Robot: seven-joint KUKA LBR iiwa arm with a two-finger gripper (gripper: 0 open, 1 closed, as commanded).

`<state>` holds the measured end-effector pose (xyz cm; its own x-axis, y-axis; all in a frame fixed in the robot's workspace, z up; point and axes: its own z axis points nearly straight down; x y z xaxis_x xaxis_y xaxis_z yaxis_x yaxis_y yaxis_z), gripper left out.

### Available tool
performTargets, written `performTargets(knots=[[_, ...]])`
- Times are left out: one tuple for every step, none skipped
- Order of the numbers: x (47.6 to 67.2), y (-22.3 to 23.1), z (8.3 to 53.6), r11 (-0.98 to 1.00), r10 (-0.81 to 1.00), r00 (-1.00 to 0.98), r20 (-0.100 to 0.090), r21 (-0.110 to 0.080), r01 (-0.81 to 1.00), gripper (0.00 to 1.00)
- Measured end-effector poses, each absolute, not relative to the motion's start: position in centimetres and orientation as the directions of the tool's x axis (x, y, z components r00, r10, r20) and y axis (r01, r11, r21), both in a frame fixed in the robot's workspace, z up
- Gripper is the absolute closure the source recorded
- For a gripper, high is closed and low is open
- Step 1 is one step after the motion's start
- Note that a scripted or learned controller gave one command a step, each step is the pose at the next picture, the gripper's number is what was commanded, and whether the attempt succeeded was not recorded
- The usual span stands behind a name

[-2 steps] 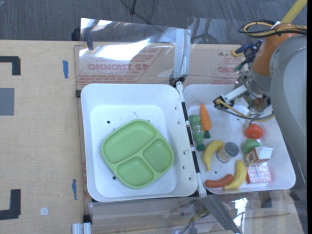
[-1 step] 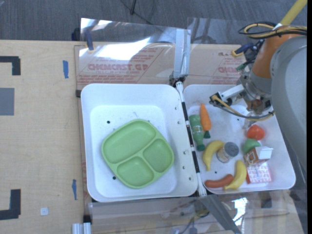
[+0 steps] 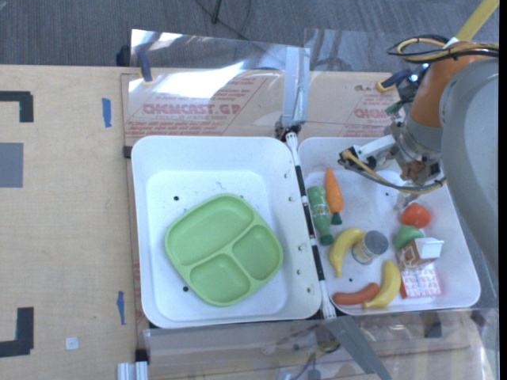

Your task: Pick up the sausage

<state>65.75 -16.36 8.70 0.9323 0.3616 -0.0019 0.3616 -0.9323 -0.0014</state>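
Right bin [image 3: 467, 291]: sausage [image 3: 356, 295] lengthwise left-right.

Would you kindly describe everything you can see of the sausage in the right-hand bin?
The sausage is a short, smooth reddish-orange toy with rounded ends, plastic by its look. It lies flat near the front edge of the right bin, long axis running left to right and slightly curved. Its right end touches or tucks under the lower tip of a yellow banana. Nothing grips it: the gripper is at the bin's far side, well away.
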Motion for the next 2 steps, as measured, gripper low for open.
performTargets(knots=[[65.7,-18.8,8.7,-0.979,0.206,0.979,0.003,0.000,0.206,0.00],[66.1,-21.6,10.0,-0.979,0.203,0.979,-0.001,-0.007,0.203,0.00]])
